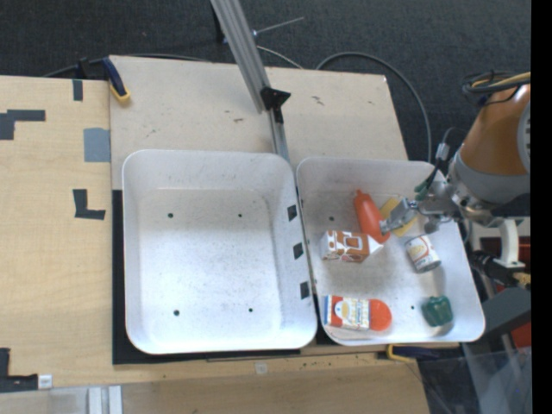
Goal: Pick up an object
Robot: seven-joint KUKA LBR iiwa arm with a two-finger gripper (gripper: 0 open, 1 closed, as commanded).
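Note:
My gripper [402, 217] reaches in from the right over the upper middle of the right bin [457, 326]. It hangs just right of a red-orange bottle [366, 213] and over a yellow object [392, 206], which it partly hides. Just below the gripper, a small silver can [421, 254] lies on its side. A brown and white carton [345, 247] lies left of the can, touching the bottle's lower end. I cannot see anything held by the gripper.
A red and white packet [356, 314] lies at the right bin's front left and a green object [437, 310] at its front right. The left bin [138, 231] adjoins on the left. A slanted metal pole [246, 50] rises behind the bins.

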